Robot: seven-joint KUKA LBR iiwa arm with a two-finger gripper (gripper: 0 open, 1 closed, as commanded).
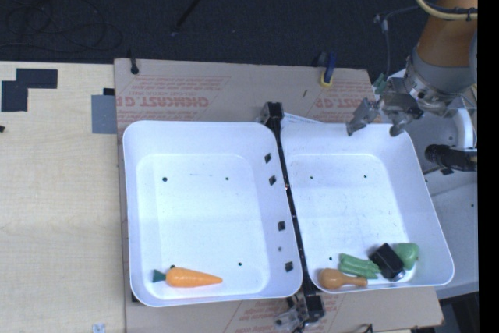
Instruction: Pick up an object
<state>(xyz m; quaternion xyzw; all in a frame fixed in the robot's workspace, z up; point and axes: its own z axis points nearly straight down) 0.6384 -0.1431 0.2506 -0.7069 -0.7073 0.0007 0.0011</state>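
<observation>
Arm parked at the far right corner, both bins below me.

I see the grey two-finger gripper (379, 119) spread open over the far rim of the right shallow white bin (437, 234), holding nothing. In that bin's near corner sit a tan pear-shaped toy (340, 280), a green pod-shaped toy (359, 266), a small black block (387, 261) and a round green piece (408, 253), bunched together. An orange plastic carrot (192, 278) lies alone in the left shallow white bin (131, 191).

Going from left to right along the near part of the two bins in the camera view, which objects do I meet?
Orange carrot in the left bin → tan pear-shaped toy → green pod → black block → green leafy piece.
</observation>
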